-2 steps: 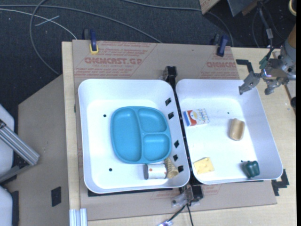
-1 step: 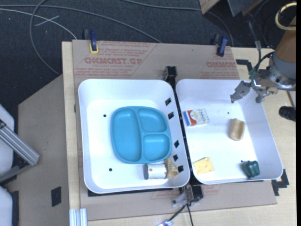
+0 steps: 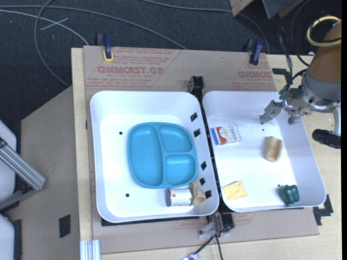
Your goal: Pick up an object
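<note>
My gripper (image 3: 281, 114) hangs over the far right part of the right bin (image 3: 246, 202), its two fingers spread open with nothing between them. Just below it, a short way toward the front, lies a tan bread-like piece (image 3: 272, 148). A small white carton with red and blue print (image 3: 226, 135) lies to the gripper's left. A yellow cheese wedge (image 3: 235, 190) and a green pepper (image 3: 289, 194) sit near the bin's front edge.
The left bin (image 3: 103, 145) holds a blue divided plate (image 3: 162, 154), with a small can (image 3: 179, 197) and a brown piece (image 3: 197, 193) at its front right. Black clips line the divider between the bins. Clamps hold the board at the back.
</note>
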Robot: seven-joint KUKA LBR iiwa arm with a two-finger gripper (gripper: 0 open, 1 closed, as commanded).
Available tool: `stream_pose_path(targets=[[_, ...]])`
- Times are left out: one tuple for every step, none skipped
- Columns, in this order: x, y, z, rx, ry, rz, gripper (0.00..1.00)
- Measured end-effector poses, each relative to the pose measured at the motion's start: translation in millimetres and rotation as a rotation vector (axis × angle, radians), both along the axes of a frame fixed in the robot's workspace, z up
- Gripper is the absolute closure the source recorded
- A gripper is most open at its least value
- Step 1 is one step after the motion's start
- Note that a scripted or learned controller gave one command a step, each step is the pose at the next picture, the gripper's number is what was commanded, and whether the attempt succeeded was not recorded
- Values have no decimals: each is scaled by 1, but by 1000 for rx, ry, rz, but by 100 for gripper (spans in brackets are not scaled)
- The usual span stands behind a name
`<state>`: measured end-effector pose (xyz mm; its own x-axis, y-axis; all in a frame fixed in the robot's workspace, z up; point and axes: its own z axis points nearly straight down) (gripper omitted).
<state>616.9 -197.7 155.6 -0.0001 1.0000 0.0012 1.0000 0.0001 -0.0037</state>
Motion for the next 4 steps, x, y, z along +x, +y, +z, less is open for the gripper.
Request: stream_pose_path(targets=[[-4,-1,-63,1,3,0,0],[-1,-1,-47,0,-5,1,100],[8,-6,12,-4,-10,1,100],[9,-6,60,-3,-9,1,100]])
